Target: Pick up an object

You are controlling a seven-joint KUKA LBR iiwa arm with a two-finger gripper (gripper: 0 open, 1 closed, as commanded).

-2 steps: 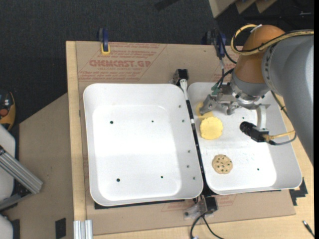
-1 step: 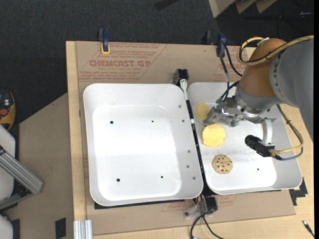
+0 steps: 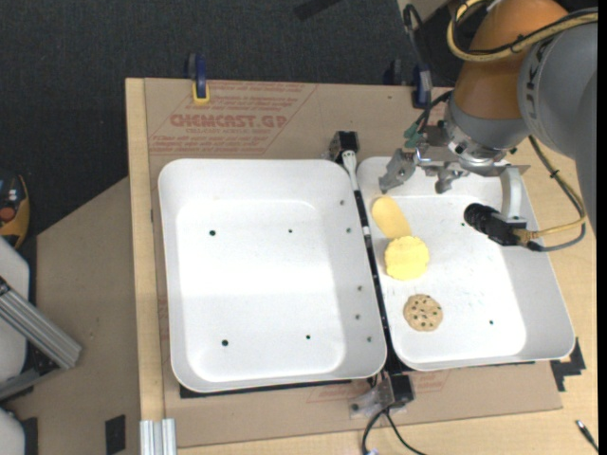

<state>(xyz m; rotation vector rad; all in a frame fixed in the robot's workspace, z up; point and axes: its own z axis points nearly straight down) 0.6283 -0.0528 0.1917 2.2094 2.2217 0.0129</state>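
At the far edge of the right bin (image 3: 531, 344), the robot's gripper (image 3: 424, 171) hangs low over the white floor, w/ the grey arm and its orange band reaching in from the right; two metal fingers (image 3: 396, 170) are spread apart, nothing between them, so the hand is open and empty.

Three small objs lie in the right bin, all close to its left wall, i.e. the side next to the left bin (image 3: 180, 282): a yellow oblong piece (image 3: 390, 216) nearest the far-left corner; a yellow round piece (image 3: 406, 257) touching or just beside it, toward the near edge; a brown cookie (image 3: 423, 312) a bit apart, nearer the near edge. A black part w/ a cable (image 3: 493, 223) sits toward the bin's right side; looks like part of the arm's gear, not a thing to pick.

The left bin shows bare white floor w/ a few dark dots.

Judgement: the hand seems poised for a descent, fingers parted so they can straddle an obj; the oblong piece is nearest, just toward the near side of the fingertips, so prob. the target; it sits close to the bin wall, which may crowd one finger.
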